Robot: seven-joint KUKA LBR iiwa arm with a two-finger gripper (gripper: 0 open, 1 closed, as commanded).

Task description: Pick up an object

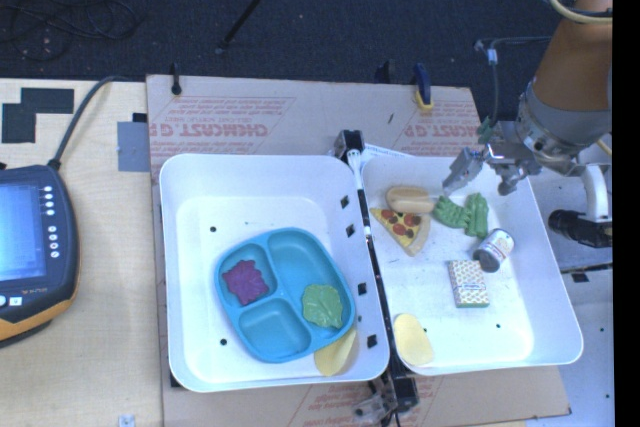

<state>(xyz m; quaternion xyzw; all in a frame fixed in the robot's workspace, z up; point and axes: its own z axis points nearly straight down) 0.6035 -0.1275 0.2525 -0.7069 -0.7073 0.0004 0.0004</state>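
Since the gripper hangs over the right bin's far edge with fingers apart and nothing between them, no pick yet. Nearest target: green toy, beside the pizza slice. Risk: crowded items, fingers could nudge the bun or grab two.

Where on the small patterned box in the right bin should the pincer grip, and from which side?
Probably from above, across the small box's two long edges: it lies flat, with bare bin floor on both sides. The pincer hovers near the bin's far edge.
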